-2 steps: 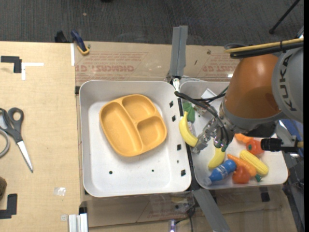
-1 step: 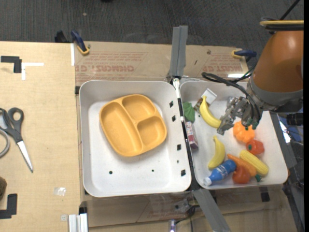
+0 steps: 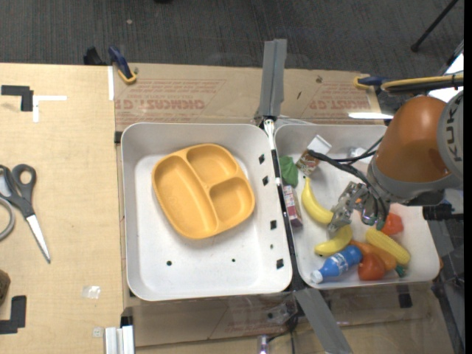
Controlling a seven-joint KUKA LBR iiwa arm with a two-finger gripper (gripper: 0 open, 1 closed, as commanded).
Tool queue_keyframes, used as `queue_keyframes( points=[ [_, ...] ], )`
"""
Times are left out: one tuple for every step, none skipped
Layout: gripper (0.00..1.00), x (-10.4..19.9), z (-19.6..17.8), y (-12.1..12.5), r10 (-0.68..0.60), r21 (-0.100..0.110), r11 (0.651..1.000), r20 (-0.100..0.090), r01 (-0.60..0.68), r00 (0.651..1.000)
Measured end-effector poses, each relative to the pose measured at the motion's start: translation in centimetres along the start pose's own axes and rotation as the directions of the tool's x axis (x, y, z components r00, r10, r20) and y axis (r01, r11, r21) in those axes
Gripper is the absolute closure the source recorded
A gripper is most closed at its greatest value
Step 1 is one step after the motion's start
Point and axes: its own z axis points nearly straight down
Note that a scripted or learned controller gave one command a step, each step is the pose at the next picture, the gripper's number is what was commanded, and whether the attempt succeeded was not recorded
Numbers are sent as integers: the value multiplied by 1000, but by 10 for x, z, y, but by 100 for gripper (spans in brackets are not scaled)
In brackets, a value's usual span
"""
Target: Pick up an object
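Note:
The right bin (image 3: pixel 424 275) holds several small objects. A yellow banana (image 3: pixel 316 206) lies near its left wall, and a second banana (image 3: pixel 333 241) lies below it. A blue bottle (image 3: pixel 338 264) with a white cap rests at the front. Beside it are a red piece (image 3: pixel 372 268), a yellow toy (image 3: pixel 389 245) and an orange-red piece (image 3: pixel 394 223). My gripper (image 3: pixel 355 209) hangs over the middle of this bin, just right of the bananas, under the orange wrist band (image 3: pixel 414 140). Nothing is visibly held.
The left bin (image 3: pixel 140 271) carries a yellow divided plate (image 3: pixel 203 189). A green item (image 3: pixel 287 172), a slim dark bar (image 3: pixel 293 206) and a small packet (image 3: pixel 315 153) lie along the right bin's left and back. Scissors (image 3: pixel 28 205) rest on the bench at far left.

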Motion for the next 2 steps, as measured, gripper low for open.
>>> queue_keyframes(
  points=[
    [100,24,-121,71,105,0,994,0,-105,994],
    [100,47,-85,9,-273,0,962,-2,273,962]
  ],
)
